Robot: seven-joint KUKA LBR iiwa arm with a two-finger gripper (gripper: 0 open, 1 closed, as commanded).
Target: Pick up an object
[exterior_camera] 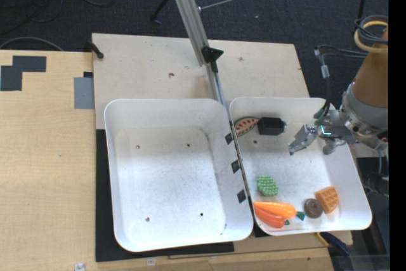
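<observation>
The right bin (355, 193) holds several small objects: a black block (271, 125) and a brown oval piece (246, 125) near the far left corner, a green bumpy ball (267, 186) in the middle, an orange carrot-like toy (275, 212) at the front, a dark round piece (312, 207) and an orange waffle-shaped block (327, 199) at the front right. My gripper (315, 142) hangs over the bin's far right part, open, with nothing between its fingers. It is right of the black block and well above the green ball.
The left bin (127, 136) lies beside the right one, with a divider and black clips (233, 165) between them. A slanted aluminium bar (190, 16) rises behind the bins. The wooden bench (44, 155) extends to the left.
</observation>
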